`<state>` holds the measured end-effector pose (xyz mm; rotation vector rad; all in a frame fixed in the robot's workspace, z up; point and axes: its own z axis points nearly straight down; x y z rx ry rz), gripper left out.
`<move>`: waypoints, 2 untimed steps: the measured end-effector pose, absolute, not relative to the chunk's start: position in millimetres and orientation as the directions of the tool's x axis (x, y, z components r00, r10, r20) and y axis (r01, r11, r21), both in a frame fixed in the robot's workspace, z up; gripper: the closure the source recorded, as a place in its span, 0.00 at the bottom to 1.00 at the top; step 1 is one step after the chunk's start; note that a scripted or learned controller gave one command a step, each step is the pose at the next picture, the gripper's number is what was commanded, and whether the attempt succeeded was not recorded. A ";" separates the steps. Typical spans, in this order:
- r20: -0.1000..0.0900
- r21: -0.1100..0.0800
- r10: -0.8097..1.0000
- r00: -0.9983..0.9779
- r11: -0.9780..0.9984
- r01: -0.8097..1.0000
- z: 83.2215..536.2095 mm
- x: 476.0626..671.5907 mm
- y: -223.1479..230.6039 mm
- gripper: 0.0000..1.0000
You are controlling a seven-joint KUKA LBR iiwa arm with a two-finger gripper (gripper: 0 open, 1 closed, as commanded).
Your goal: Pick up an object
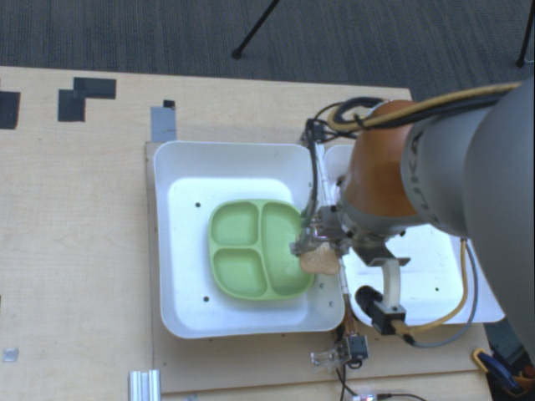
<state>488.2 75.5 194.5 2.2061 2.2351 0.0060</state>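
Claw (311,245) touching green plate (255,249) rim

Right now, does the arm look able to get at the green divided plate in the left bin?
Probably yes. The gripper hangs right at the green divided plate's right edge, inside the left bin. A small tan object sits beside that edge, but the plate's top lies open.

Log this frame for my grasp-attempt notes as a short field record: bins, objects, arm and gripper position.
bins: left bin and right bin, side by side
left bin contents: green divided plate
other object: small tan item at the plate's right edge
arm: reaches in from the right, over the right bin
gripper: at the tan item; grasp not discernible
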 end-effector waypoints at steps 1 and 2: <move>0.002 0.007 1.000 -0.021 0.021 1.000 204.9 489.6 76.2 1.00; 0.003 0.009 1.000 -0.029 0.029 1.000 215.2 490.9 76.9 1.00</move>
